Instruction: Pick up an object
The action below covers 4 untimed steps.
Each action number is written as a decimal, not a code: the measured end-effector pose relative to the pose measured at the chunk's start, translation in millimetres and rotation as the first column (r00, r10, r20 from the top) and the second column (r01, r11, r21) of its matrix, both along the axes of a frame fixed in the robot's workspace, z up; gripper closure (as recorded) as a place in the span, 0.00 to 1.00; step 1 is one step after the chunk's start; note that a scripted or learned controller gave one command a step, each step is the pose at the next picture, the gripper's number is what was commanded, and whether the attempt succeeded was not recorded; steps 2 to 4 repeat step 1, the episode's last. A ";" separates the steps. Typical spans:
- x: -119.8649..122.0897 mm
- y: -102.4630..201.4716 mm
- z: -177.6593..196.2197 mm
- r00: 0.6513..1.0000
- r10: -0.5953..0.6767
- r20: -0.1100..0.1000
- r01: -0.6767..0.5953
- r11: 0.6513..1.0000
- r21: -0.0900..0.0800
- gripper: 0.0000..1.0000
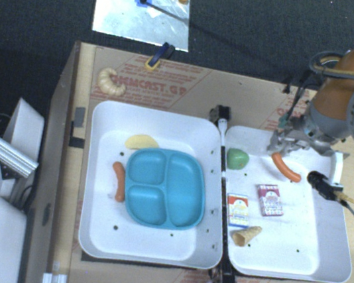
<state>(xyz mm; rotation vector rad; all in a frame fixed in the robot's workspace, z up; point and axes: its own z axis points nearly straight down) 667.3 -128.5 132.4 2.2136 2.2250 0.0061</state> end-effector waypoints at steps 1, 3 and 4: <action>-32.8 76.4 53.1 1.000 0.000 -0.001 0.000 1.000 0.001 1.00; -32.8 76.4 53.1 1.000 0.000 -0.001 0.000 1.000 0.001 1.00; -32.8 76.4 53.1 1.000 0.000 -0.001 0.000 1.000 0.001 1.00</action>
